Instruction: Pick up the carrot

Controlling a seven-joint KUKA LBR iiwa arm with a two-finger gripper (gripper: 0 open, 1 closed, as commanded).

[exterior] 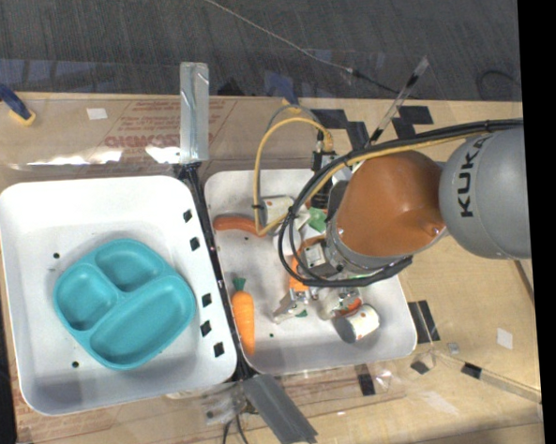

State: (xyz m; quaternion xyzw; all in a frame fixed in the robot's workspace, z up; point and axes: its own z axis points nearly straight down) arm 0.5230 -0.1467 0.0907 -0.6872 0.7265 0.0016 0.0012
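The carrot, orange with a small green top, lies lengthwise along the left wall of the right bin, near its front. My gripper hangs low in the middle of that bin, a short way to the right of the carrot and apart from it. The arm's orange band and a bundle of cables cover most of the wrist, so the gripper's tip is largely hidden.
A teal divided plate lies in the left bin. In the right bin, a reddish sausage-shaped piece lies at the back left, and a small white and red can lies on its side just right of the gripper.
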